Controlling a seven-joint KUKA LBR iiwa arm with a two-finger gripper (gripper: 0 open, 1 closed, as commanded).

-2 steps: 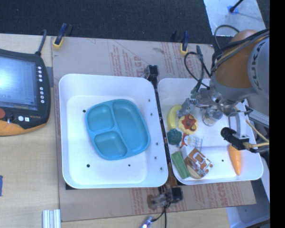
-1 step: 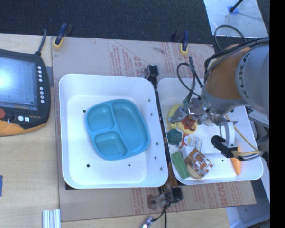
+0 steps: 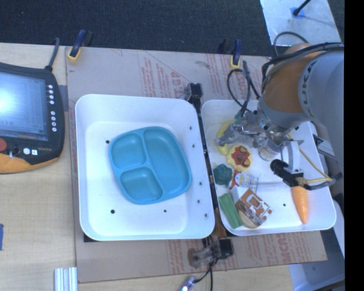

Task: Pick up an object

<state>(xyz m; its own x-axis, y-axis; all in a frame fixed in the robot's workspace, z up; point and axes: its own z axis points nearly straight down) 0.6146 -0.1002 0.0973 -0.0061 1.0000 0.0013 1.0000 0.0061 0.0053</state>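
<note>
Right bin (image 3: 327, 223): fingers (image 3: 247, 128) just above red-yellow toy (image 3: 240, 156).

The arm (image 3: 303, 83) blocks the far right corner of the right bin (image 3: 327, 220) and runs off the right edge. The pincer (image 3: 263, 139) is lost in cables, its state unreadable. The small items below it are too blurry to name, and the pendant (image 3: 21, 117) is clipped at the left.

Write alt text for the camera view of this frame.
The grey arm reaches from the right over the right bin, which holds small toys including an orange carrot. The left bin holds a blue divided plate; a control pendant lies at left.
</note>
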